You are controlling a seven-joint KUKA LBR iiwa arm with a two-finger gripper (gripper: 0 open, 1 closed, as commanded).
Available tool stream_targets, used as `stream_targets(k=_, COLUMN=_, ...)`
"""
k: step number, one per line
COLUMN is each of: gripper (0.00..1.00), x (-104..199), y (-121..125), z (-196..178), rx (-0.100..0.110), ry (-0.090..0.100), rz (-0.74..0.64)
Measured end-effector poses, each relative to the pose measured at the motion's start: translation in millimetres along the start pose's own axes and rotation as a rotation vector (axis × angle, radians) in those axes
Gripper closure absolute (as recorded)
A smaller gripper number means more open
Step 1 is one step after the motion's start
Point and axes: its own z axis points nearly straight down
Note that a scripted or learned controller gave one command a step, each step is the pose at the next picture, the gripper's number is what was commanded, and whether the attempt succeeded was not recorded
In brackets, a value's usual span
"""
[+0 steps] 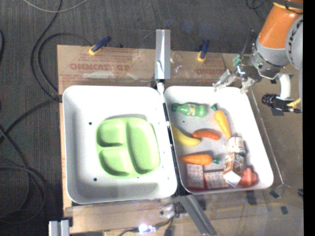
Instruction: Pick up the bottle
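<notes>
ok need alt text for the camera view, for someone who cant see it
A green bottle lies on its side at the far end of the right white bin, among toy carrots, a banana and small cartons. The gripper hovers over that bin's far rim. The left bin holds a green divided tray.

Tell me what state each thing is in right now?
Bottle: lying on its side in the right bin, cap on.
Claw: above the right bin's far edge, holding nothing.
Green tray: flat in the left bin, nothing on it.
Banana: lying unpeeled.
</notes>
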Motion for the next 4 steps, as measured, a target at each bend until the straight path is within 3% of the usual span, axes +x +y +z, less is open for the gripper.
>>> stream_targets(k=1, gripper=0.00, x=55.0, y=-13.2, z=115.4, rx=-0.003, ry=0.003, rz=-0.147)
stream_targets(k=2, gripper=0.00, x=-7.6, y=-87.9, z=103.8, rx=-0.001, ry=0.010, rz=-0.066)
stream_targets(k=3, gripper=0.00, x=15.0, y=-178.1, z=129.7, rx=-0.024, ry=-0.006, rz=-0.181)
stream_targets(k=4, gripper=0.00, x=-36.1, y=-180.5, z=100.0, rx=-0.003, ry=0.014, rz=-0.158)
